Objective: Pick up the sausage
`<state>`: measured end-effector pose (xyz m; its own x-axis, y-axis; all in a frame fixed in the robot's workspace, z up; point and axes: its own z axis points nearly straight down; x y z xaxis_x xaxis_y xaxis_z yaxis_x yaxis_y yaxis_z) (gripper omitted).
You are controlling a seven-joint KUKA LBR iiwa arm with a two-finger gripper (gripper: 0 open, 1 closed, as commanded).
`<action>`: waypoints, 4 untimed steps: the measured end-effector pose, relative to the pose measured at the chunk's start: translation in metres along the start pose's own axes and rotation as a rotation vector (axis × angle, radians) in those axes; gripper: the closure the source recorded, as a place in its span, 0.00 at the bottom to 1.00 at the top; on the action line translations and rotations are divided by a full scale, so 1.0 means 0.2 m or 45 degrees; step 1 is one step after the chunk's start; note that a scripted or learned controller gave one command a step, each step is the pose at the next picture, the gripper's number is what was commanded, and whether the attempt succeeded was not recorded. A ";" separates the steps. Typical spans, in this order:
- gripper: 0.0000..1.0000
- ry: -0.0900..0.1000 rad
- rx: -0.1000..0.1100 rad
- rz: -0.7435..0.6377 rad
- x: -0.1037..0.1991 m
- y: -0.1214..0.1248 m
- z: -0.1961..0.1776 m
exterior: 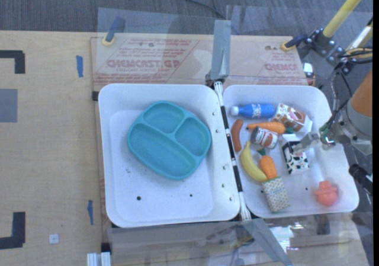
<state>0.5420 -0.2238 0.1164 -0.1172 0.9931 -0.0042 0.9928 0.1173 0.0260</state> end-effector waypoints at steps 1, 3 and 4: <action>0.00 0.012 0.029 -0.054 0.00 0.27 0.12; 0.00 -0.003 0.019 -0.081 0.52 0.38 0.14; 0.00 0.004 0.029 -0.066 0.69 0.24 -0.34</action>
<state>0.5718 -0.0816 0.1856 -0.1686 0.9857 -0.0017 0.9857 0.1686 0.0031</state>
